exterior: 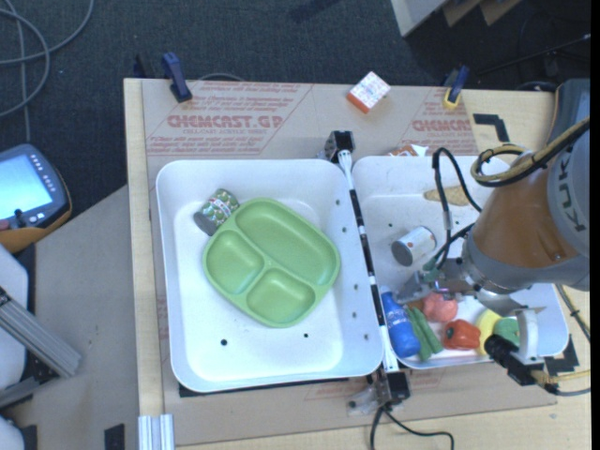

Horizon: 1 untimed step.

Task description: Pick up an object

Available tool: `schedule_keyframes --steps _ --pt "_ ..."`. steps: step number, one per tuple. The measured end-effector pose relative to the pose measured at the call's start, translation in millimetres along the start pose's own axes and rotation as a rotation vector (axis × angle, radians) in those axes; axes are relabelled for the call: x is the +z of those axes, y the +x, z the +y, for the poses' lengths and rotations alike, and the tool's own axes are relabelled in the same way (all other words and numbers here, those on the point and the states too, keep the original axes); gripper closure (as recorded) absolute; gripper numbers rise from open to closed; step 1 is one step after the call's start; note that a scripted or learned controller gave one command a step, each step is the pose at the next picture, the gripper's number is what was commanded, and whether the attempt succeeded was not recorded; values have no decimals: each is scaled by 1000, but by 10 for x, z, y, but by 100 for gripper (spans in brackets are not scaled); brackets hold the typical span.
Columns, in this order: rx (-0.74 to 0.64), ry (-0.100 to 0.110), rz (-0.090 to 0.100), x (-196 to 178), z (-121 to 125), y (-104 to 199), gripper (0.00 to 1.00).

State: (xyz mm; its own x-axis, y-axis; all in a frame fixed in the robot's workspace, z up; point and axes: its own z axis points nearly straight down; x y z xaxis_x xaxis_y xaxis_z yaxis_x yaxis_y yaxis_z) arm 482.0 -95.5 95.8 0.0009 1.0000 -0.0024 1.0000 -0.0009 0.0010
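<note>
From the fixed camera above the bench, we see the arm (525, 223) bent low over the right bin (384, 181), its gripper (433, 284) down among a cluster of small objects near that bin's front edge. We judge this to be the reach-and-grasp step: the tool sits just above or against a pinkish-red piece (439, 306), but we cannot tell how the jaws stand, nor whether anything is between them. The next move calls for a clean closure on one item and a straight lift clear of its close-packed neighbours. That bin also holds a blue bottle (399, 326) along its left wall, a green stalk-like toy (424, 334) touching it, a red pepper-like toy (461, 334), a yellow-and-green piece (499, 326) and a small grey cup (412, 246) lying apart towards the middle. The left bin (187, 345) holds a green divided tray (272, 261) with a small crumpled packet (216, 210) at its upper-left edge.
</note>
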Motion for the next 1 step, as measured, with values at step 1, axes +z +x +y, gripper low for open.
schedule_keyframes --steps 1 --pt "0 -3 0 -111 25 -18 100"
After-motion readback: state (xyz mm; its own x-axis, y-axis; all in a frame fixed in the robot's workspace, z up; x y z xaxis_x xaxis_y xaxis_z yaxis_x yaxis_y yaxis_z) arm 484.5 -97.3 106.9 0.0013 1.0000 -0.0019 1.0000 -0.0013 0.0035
